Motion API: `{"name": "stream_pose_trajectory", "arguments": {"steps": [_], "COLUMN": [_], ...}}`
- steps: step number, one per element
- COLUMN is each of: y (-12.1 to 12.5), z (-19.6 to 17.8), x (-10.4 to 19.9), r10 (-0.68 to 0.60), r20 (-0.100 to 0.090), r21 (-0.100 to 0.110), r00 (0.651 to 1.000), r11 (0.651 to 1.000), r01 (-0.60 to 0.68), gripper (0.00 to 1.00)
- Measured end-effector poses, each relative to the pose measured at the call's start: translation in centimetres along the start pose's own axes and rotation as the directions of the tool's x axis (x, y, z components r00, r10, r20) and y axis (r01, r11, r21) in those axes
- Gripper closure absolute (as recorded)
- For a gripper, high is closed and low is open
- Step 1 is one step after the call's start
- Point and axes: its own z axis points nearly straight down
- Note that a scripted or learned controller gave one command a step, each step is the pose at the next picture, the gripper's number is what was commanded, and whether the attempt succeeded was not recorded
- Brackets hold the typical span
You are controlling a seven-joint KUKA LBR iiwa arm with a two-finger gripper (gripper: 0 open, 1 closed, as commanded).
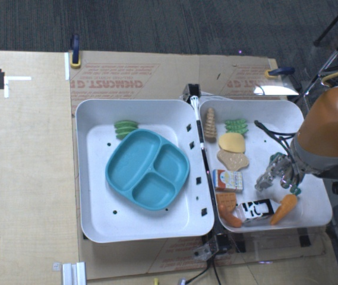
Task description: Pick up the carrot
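Note:
The carrot (283, 209) is orange with a small teal-green top. It lies tilted near the front right corner of the right bin (317, 209). My gripper (269, 179) hangs over the right bin's middle right, just up and left of the carrot's top end. It looks apart from the carrot, with nothing seen held in it. The arm's orange band (330, 120) rises behind it at the right.
Beside the carrot lies a black-and-white card (256, 208), with a red sausage (231, 219) and a small carton (228, 180) further left. A yellow piece (232, 142), a tan piece (233, 160) and green leaves (236, 125) lie behind. The left bin holds a blue divided plate (148, 168).

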Motion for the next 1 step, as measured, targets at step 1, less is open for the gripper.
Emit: {"name": "stream_pose_trajectory", "arguments": {"steps": [1], "y": [-0.02], "z": [0.0], "x": [-0.01], "r10": [0.001], "r20": [0.0], "r21": [0.0], "r00": [1.0], "r11": [1.0], "r01": [-0.001], "gripper": [0.0]}}
